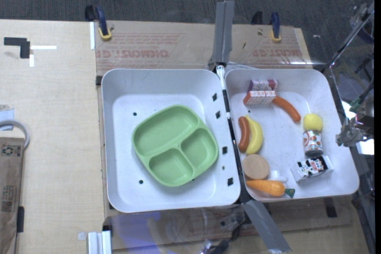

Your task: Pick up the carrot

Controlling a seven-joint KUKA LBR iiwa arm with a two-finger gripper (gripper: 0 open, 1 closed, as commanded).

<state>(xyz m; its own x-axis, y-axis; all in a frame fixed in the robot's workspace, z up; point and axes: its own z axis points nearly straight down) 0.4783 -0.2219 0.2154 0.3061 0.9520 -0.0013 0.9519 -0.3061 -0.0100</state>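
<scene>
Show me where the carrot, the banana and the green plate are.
carrot (266, 188): camera view, middle of its orange body.
banana (255, 135): camera view, middle of its yellow curve.
green plate (144, 131): camera view, bare floor of its largest compartment.

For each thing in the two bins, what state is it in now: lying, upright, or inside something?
Orange plastic carrot: lying flat near right bin's front edge, ungrasped.
Green three-compartment plate: flat in the left bin.
Yellow banana: lying beside a red sausage, touching.
Orange sausage: lying at a slant.
Small red-labelled bottle: lying on its side.
Tan round cookie: lying flat.
</scene>
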